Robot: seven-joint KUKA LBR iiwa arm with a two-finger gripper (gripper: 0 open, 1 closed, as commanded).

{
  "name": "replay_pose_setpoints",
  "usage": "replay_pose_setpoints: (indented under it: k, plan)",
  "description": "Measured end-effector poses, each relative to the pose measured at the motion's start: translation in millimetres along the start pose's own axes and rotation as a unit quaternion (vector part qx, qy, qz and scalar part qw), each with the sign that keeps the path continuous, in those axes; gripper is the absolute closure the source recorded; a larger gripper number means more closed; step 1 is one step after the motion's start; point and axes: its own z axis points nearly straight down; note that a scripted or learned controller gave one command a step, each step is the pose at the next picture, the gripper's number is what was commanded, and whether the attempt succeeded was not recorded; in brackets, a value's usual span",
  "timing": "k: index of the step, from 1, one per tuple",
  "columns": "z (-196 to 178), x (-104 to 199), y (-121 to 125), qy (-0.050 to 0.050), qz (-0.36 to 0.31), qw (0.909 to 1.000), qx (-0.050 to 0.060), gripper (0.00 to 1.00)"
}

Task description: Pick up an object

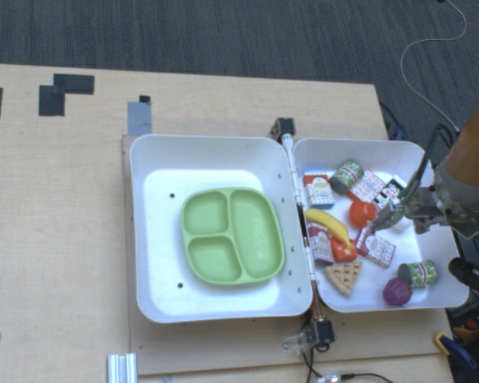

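Observation:
The right bin [407, 152] holds a heap of toy food. In it lie a yellow banana [329, 224], a pizza slice [345, 278], a purple round piece [397, 292], a red round piece [361, 211], two green cans [349, 172] [421, 274] and several small cartons [319, 188]. My gripper [382, 219] reaches in from the right and hangs low over the middle of this bin, just right of the red piece and above a pink-and-white carton [378, 250]. I see nothing lifted off the pile.
The left bin [156, 214] holds a light green divided plate [231, 236]. The arm's grey wrist and orange band [471, 154] cover the right bin's right rim. Cables and clamps sit at the bench's front edge [315, 337].

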Motion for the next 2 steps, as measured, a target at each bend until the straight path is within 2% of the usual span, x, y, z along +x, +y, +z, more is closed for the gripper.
replay_pose_setpoints:
  k: [1,2]
  plan:
    - [87,7,-8,-0.002,0.001,1.0000,-0.007,0.00]
    - [90,25,-9,-0.005,0.003,0.9998,-0.017,0.00]
